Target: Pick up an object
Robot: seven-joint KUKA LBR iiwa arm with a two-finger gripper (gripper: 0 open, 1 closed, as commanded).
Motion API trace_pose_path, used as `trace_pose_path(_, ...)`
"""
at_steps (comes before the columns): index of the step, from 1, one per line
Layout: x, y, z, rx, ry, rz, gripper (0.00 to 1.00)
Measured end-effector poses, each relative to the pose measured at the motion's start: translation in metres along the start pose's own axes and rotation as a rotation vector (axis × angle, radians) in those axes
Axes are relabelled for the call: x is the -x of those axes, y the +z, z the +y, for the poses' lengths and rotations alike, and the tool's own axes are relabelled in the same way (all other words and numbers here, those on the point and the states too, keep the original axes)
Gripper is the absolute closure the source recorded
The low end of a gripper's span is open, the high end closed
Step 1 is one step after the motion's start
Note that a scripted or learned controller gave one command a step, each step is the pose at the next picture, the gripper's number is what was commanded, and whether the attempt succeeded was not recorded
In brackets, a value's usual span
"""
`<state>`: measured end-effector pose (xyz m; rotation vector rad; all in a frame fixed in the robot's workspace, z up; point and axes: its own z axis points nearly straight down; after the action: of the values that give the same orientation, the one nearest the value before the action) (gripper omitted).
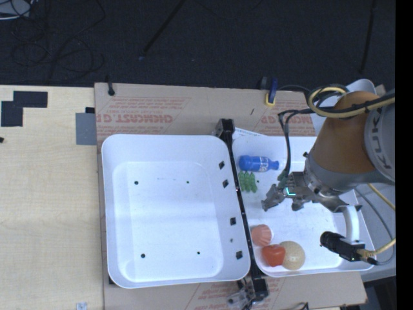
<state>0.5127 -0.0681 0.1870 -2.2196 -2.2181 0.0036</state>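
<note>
Gripper [276, 197] over right bin [310, 267] (near green object [249, 183]).

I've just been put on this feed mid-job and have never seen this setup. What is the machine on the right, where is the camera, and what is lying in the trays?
One fixed camera looks down at a slant on a bench with two shallow white plastic bins. The machine on the right is a grey robot arm with an orange band; its end effector hangs low over the right bin. I see nothing between its fingers. That bin holds a blue plastic bottle, a small green leafy item, a pale orange round fruit, a red round fruit and a cream round fruit. I see no objects in the left bin.
</note>
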Motion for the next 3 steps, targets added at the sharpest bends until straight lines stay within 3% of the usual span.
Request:
trace_pose_path(1, 0.057, -0.095, 0.047, 0.014, 0.003, -0.006, 0.00)
trace_pose_path(2, 0.060, 0.021, 0.023, -0.010, 0.001, 0.002, 0.00)
trace_pose_path(3, 0.077, -0.137, 0.073, 0.021, -0.002, -0.006, 0.00)
